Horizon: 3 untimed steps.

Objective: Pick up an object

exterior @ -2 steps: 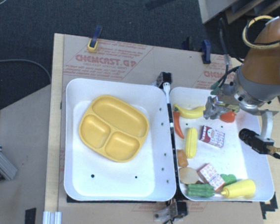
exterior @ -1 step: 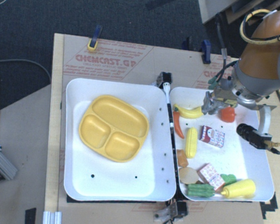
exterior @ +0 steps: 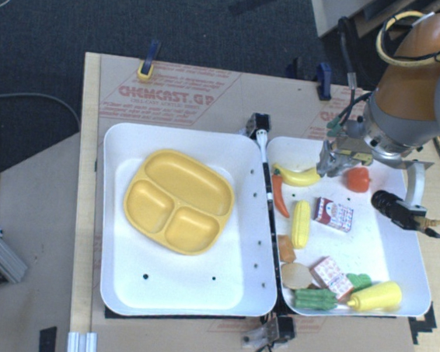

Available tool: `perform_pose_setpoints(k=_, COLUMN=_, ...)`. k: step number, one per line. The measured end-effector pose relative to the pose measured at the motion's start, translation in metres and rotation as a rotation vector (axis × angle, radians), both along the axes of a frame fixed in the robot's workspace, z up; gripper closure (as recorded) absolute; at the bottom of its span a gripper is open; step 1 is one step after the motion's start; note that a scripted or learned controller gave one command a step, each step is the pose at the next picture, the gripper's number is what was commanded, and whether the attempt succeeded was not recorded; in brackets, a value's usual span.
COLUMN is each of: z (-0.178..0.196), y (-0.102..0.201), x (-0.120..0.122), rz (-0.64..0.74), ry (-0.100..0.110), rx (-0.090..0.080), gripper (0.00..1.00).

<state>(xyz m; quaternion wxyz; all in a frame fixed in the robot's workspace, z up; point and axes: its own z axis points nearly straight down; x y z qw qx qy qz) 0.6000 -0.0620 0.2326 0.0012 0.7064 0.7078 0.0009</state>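
The task looks barely begun: nothing is lifted, and every toy lies on the floor of the right bin (exterior: 411, 254). The gripper (exterior: 332, 161) hangs low over that bin's upper left corner, right at the stem end of the banana (exterior: 300, 176) and just beside the red tomato (exterior: 356, 178). Whether the claw is released or clenched, I cannot tell from this slant, and no object shows inside it. The likeliest target, judging by position, is the banana, which lies flat near the divider between the 2 bins, with the orange carrot (exterior: 280, 197) and the corn cob (exterior: 300, 224) just below it. Other candidates sit farther off: a small red carton (exterior: 333, 214) mid-bin, and a cluster at the near edge with a yellow bottle (exterior: 375, 296) and green pieces (exterior: 316, 300). The left bin (exterior: 112, 238) carries a yellow divided plate (exterior: 177, 200). Left to do, as I judge it: the final descent, closing on 1 object, and raising it clear of the bin.
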Motion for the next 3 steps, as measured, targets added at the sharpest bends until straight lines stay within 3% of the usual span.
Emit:
perform_pose_setpoints(k=2, z=-0.001, y=-0.012, x=-0.007, rz=-0.002, ry=0.005, rx=0.001, gripper=1.00)
perform_pose_setpoints(k=3, z=-0.013, y=0.003, x=0.001, rz=0.000, ry=0.006, rx=0.001, gripper=1.00)
